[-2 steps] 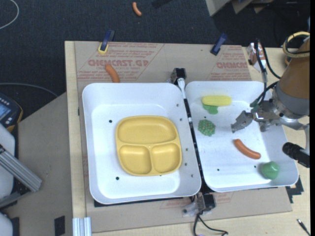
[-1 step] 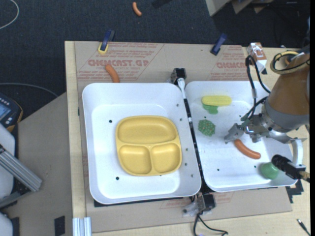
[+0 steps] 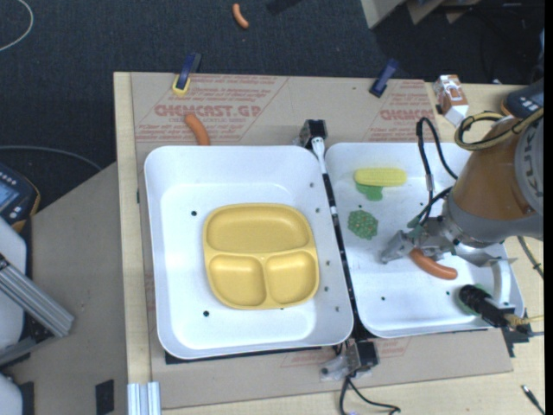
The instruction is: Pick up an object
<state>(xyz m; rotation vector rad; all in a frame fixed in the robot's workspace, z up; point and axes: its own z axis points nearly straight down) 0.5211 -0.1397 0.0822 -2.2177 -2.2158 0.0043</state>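
Sitting on a cardboard-topped bench, two white bins above dark carpet

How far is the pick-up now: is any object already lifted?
Done: the arm has reached into the right bin. In hand: its pincer sits low beside the toy sausage, which lies on the bin floor. Left: gripping and lifting it; whether it is gripped is unclear.

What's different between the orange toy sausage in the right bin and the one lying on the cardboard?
The orange toy sausage in the right white bin lies right beside the gripper; the orange toy sausage on the brown cardboard lies outside both bins, far from it. The first slants gently, the second steeply. Both share colour and shape.
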